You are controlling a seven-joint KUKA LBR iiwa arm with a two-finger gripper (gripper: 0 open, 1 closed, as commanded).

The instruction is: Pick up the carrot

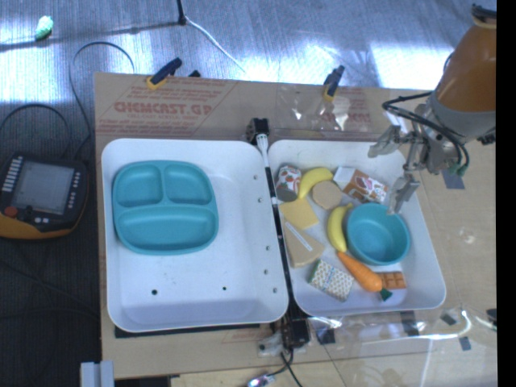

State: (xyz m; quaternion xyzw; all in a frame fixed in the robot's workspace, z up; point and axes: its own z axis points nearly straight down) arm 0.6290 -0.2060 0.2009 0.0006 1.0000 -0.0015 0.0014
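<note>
The gripper (pixel 401 185) hangs over the upper right part of the right bin (pixel 427 289), and its fingers stand apart with nothing between them (one finger points down toward the bowl, the other sits up by the bin's top edge). Just below and a little left of the gripper is a blue bowl (pixel 379 236), near but not touching the lower fingertip as far as I can see. The carrot (pixel 360 272) lies further down and to the left of the gripper, slanting along the bowl's lower left side, its green end toward the bin's bottom rim. Left of the gripper, close by, is a small red and white packet (pixel 365 188), and beyond it a banana (pixel 313 181) curving at the top of the pile. A second yellow banana (pixel 336 228) stands between the bowl and some tan slices (pixel 300 216). A checkered block (pixel 331 280) sits below those, just left of the carrot. Far to the gripper's left, across the divide, the left bin (pixel 129 297) carries a blue divided plate (pixel 164 205). The arm (pixel 472 75) with its orange band rises up and right of the gripper.
</note>
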